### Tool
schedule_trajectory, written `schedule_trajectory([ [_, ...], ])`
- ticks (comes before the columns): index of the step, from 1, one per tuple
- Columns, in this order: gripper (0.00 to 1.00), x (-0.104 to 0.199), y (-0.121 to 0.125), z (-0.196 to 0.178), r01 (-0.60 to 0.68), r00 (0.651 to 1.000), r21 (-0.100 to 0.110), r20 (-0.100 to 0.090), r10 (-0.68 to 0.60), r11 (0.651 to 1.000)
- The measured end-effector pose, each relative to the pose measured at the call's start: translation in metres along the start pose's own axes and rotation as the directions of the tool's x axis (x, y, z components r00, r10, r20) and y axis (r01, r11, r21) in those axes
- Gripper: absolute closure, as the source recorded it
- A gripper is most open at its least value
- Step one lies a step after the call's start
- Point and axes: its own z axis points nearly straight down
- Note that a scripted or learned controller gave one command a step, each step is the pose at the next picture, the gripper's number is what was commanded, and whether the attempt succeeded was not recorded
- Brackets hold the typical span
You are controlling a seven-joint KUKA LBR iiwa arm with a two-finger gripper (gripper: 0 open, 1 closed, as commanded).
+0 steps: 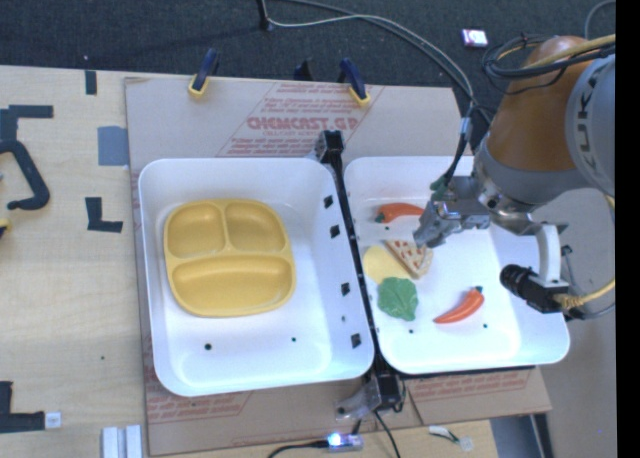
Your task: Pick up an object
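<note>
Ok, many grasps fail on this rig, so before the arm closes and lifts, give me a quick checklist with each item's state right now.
1. Gripper over the right bin: ok.
2. A target beneath it: ok, it hangs at the pizza slice.
3. Slice between the fingers: cannot tell.
4. Neighbours clear of the slice: not ok, the yellow piece touches it, and the broccoli lies close below.
5. Red pepper and the orange piece out of the way: ok.
6. Yellow tray in the left bin, undisturbed: ok.

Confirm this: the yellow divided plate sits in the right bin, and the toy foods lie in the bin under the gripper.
Not quite. The camera view shows the yellow divided plate in the left bin, not the right. The toy foods do lie in the bin under the gripper.
</note>
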Motion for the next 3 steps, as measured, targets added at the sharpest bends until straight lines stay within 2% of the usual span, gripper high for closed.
schedule_trajectory([
  [1,1.0,0.055,0.002,0.014,0.0,1.0,0.0,0.0,0.0,1.0],
  [3,1.0,0.156,0.023,0.004,0.0,1.0,-0.001,0.0,0.0,1.0],
])
